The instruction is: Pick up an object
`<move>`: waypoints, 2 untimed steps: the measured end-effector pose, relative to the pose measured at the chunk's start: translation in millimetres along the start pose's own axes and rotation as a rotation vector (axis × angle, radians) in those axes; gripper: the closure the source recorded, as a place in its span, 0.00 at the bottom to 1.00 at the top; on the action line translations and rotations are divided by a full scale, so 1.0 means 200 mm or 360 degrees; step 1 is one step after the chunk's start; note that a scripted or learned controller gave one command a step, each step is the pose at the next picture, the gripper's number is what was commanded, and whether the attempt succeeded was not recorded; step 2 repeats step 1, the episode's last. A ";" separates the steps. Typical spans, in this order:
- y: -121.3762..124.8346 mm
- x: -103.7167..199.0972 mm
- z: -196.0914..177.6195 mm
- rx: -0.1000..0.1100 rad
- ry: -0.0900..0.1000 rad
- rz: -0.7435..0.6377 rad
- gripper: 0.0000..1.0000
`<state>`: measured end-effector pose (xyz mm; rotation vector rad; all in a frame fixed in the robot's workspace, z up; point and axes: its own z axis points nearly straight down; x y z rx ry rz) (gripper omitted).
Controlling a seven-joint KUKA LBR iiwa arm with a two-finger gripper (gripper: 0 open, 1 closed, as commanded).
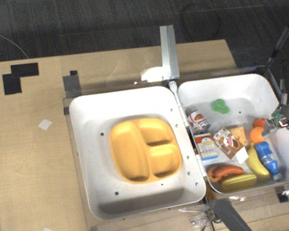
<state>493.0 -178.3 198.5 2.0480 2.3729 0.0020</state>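
On the wooden surface stand two shallow white bins side by side.

Left bin: one yellow divided tray, three compartments, lying flat at the middle.

Right bin, contents crowded toward its near half:
- one blue bottle, long axis running from the far side toward the near right, white cap end toward the near rim;
- two yellow bananas, one just left of the bottle and nearly parallel to it, one lying crosswise along the near wall;
- one red sausage-shaped item crosswise above that banana;
- one orange ball;
- one small can tipped by the left wall;
- two small printed cartons and, flat;
- one green scrap toward the far side.

Arm: enters from the right edge, low over the right bin's right wall, pincer pointing left toward the orange ball. Whether it is open or closed cannot be told; nothing is seen in its grasp.
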 end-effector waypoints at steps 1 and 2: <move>-0.04 -0.09 0.07 0.0002 0.0003 -0.0035 1.00; -0.04 -0.09 0.07 0.0002 0.0003 -0.0035 1.00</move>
